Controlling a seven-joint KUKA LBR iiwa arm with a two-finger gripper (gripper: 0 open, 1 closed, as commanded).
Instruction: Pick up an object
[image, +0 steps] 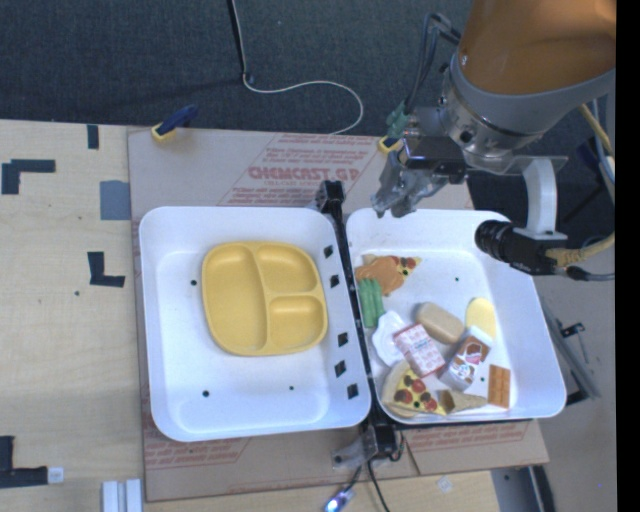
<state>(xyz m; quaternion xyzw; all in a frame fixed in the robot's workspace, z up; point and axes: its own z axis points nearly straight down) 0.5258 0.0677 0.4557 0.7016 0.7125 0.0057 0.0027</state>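
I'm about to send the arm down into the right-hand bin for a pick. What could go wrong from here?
1. The toy food in the right bin lies crowded and touching: the bread piece, red packet and pizza slice. A descent may nudge neighbours or close on two.
2. The gripper hangs near the bin's far rim and the divider, so a straight drop might clip them.

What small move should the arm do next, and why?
Probably lower the gripper toward the pizza slice just below it. The gripper hangs above the far rim of the right bin, holding nothing, and that slice lies nearest, apart from the crowded pile.
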